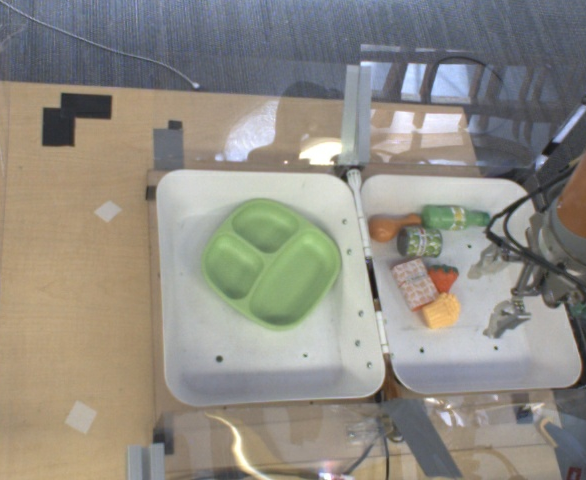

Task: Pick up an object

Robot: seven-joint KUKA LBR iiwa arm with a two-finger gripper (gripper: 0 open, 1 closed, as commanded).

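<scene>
I am hovering my end effector over the bare right-hand part of the right bin, its two fingers spread apart and grasping nothing, with the pickable things lying to its left in the same bin; to do this step well, I am judging that I should be choosing one thing that stands a little free of its neighbours, and the yellow block at the near end of the cluster looks the easiest, since its right side is facing open floor; I am thinking I should be moving left until the fingers straddle it, lowering almost to the bin floor, and closing only then, because the patterned packet and the small red piece are lying just beside it and could be nudged or caught along with it; counting from largest to smallest, I am seeing one tabletop, two white bins, the left bin bearing one green divided plate, and in the right bin one green bottle lying on its side, one dark can, one orange piece, one patterned packet, one yellow block and one small red piece, so six loose things in all.
</scene>
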